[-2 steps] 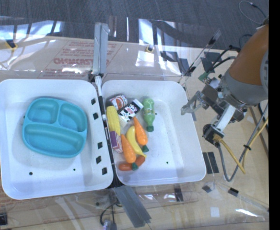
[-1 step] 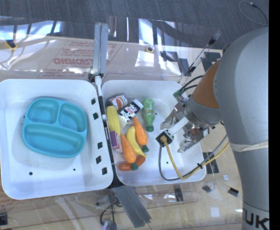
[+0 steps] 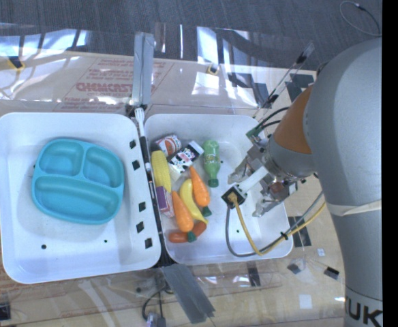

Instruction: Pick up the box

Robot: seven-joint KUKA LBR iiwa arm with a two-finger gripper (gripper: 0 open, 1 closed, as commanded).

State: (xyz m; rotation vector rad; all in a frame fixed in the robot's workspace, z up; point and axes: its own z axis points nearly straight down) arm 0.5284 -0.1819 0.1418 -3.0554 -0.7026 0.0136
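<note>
I see two white bins side by side: the left bin holds a blue divided tray, lying flat near the bin's centre. The right bin has a pile of toy food along its 9 o'clock wall. The box, small, black-and-white print, sits at about 11 o'clock in that bin, tilted, touching a can at its 9 o'clock side and a green bottle just beside it at 3 o'clock. Below the box is a yellow corn-like piece, then a carrot, a banana and another orange piece, all packed together, overlapping. A purple item lies against the bin wall, partly hidden. The gripper is over the right bin's 3 o'clock side, well apart from the box, with nothing between its fingers that I can make out. Jaw state: I can't tell, the wrist hardware and cabling clutter it. A yellow cable loops from the wrist down across the bin floor toward 5 o'clock. The arm comes in from 3 o'clock, with the orange band above the wrist.
</note>
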